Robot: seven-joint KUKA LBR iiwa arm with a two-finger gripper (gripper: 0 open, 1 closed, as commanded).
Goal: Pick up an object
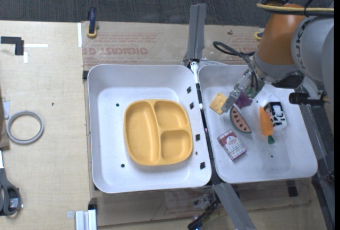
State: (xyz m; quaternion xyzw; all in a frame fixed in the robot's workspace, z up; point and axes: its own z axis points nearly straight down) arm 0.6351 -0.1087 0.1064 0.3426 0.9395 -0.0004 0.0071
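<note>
Although whether anything is gripped cannot be told from this slant, the gripper (240, 95) is seen low in the right bin (297, 168), with the purple toy (244, 100) touching its tip and the watermelon slice (240, 120) just below.

The divided plate (158, 132) lies in the left bin (101, 133); in the right bin (297, 168), the cheese wedge (218, 103) lies leftmost, the watermelon slice (240, 120) beside it, the small carton (232, 145) nearer the front, the carrot (266, 122) to the right.
</note>
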